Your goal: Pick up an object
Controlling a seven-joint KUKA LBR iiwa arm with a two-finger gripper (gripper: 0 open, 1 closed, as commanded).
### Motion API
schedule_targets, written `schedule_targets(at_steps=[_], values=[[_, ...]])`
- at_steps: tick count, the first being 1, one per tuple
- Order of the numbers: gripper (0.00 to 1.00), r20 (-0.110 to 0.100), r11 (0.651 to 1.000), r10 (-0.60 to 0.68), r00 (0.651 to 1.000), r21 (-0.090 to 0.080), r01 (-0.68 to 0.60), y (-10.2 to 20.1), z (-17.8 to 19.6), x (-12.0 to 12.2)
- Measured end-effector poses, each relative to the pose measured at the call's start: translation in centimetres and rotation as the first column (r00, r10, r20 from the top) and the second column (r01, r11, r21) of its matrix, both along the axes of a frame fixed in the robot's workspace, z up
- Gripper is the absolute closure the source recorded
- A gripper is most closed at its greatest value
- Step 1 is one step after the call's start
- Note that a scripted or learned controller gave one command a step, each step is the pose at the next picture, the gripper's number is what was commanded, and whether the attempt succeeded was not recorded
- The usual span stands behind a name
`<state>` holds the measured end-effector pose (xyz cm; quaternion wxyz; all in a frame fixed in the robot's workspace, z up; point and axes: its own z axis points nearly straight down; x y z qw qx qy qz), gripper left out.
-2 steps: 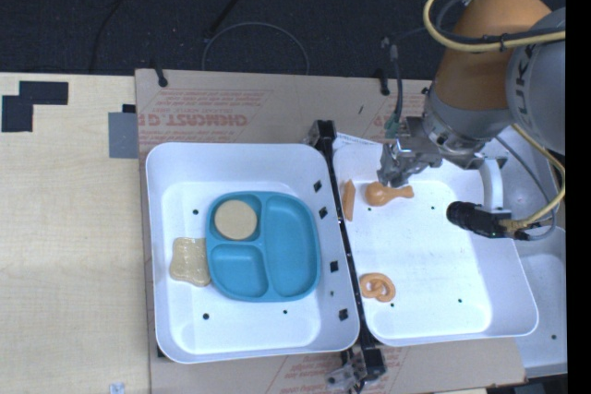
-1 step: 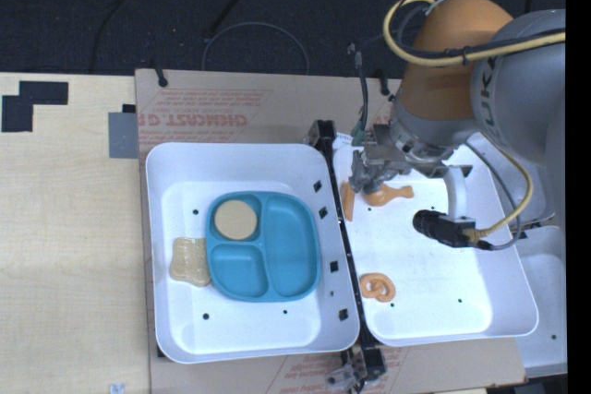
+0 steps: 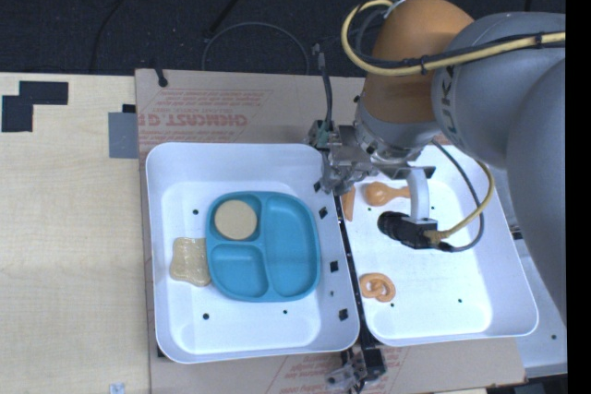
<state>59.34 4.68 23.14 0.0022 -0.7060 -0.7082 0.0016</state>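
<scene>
My gripper (image 3: 343, 169) hangs low over the far left corner of the right bin (image 3: 480, 309), close to the wall between the two bins. Just below it lies a thin orange stick (image 3: 348, 204), with its upper end under the gripper. A tan drumstick-shaped piece (image 3: 382, 193) lies just right of the stick. An orange pretzel (image 3: 377, 287) sits nearer the front of the same bin. The view does not let me see anything held.
The left bin (image 3: 175, 318) bears a blue divided plate (image 3: 277, 263) with a round tan biscuit (image 3: 235, 219) in its far left compartment. A pale waffle-like piece (image 3: 189, 261) lies left of the plate. A black fitting with a cable (image 3: 406, 229) hangs from the wrist.
</scene>
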Motion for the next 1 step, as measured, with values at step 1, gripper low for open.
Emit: schedule_targets(at_steps=[1], values=[[1.00,-0.001,1.000,0.000,1.000,-0.001,0.000,5.20,-1.26,-0.02]])
